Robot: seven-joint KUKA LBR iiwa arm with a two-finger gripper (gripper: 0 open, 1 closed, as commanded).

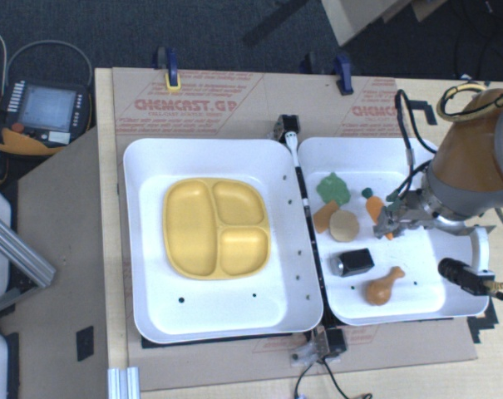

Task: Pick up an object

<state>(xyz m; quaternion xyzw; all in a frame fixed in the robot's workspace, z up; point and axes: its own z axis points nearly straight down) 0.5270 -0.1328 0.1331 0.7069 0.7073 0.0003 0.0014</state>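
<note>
The arm is in the reaching step, its hand (390, 223) low over the right bin (426, 306) and just beside a small orange carrot-like piece (374, 207). Whether the hand is spread or pressed together, I cannot tell, and nothing shows pinched in it. The next move likely calls for settling squarely over that piece, clear of the tan disc (344, 225) and black block (354, 262) nearby.

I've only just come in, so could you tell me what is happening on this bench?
The robot arm reaches into the right bin, its gripper low beside a small orange carrot. Green, tan, black and drumstick-shaped toys lie around it. A yellow divided tray sits in the left bin.
</note>
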